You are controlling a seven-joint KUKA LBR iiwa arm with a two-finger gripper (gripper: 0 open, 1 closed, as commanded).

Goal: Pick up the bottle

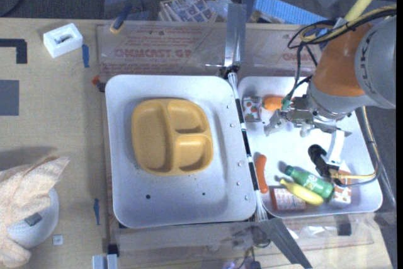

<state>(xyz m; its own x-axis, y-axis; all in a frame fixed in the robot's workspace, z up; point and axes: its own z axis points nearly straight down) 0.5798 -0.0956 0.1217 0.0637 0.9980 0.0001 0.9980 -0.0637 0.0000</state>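
The left bin holds a yellow divided tray. The arm hangs over the far half of the right bin, and whether its gripper is wide or narrow I cannot tell. The green bottle lies on its side at the near end of that bin, just nearer than the gripper, long axis slanting from far-left cap to near-right base, touching a banana. A carrot lies to its left.
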